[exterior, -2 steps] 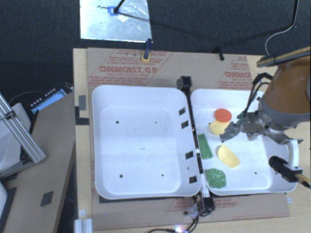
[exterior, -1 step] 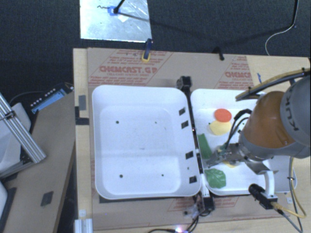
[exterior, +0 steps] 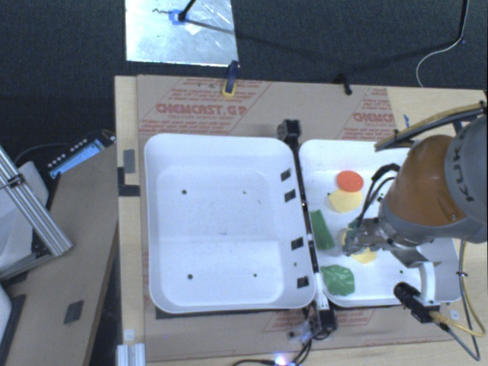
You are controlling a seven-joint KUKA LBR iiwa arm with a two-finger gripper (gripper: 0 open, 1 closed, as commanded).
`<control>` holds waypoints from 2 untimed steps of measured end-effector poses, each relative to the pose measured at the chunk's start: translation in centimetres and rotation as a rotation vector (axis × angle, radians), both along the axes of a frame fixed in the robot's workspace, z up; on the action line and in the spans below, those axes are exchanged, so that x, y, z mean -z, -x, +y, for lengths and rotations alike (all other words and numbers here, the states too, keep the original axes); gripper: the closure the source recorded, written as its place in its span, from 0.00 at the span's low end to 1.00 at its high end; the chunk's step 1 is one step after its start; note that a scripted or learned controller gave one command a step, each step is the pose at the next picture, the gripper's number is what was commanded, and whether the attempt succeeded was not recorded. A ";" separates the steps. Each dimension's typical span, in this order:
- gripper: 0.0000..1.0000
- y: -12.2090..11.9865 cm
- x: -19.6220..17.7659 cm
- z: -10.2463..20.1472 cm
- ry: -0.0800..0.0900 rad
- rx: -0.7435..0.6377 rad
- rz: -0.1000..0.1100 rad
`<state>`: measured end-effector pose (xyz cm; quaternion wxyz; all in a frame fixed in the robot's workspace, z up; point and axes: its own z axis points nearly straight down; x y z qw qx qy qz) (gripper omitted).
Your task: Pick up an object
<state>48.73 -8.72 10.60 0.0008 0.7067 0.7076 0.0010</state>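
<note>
Closest to the lens: grey arm [exterior: 427,193] with orange band, reaching in well right of the black seam [exterior: 302,204] that joins the two bins. Far left of the seam: left bin [exterior: 221,204], white, shallow, touching the seam along its right wall. Immediately right of the seam: right bin [exterior: 326,148], with all loose objects inside. Just beside the seam: green block [exterior: 320,230], elongated, lying roughly parallel to it. Nearer the bottom end of the seam: green lump [exterior: 338,280]. Further right of the seam and towards its upper half: yellow disc [exterior: 345,200], with red disc [exterior: 350,180] touching or overlapping its far edge. Right of the green block, about level with the seam's middle: gripper [exterior: 357,239], pointing down from a wrist bent towards the seam, low over a small yellow piece [exterior: 365,257], the likely target. Degree of opening not discernible from this angle; nothing visibly held. Judged step: final descent and closure. For a sound grasp, centre over the small yellow piece, keep well apart from the green block, descend vertically to the bin floor, close fully, then lift straight up before any sideways travel.
</note>
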 end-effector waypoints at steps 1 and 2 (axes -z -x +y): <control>1.00 -0.1 -8.3 7.5 -0.002 -0.009 -0.006; 1.00 -3.8 -15.2 4.2 0.003 -0.002 -0.009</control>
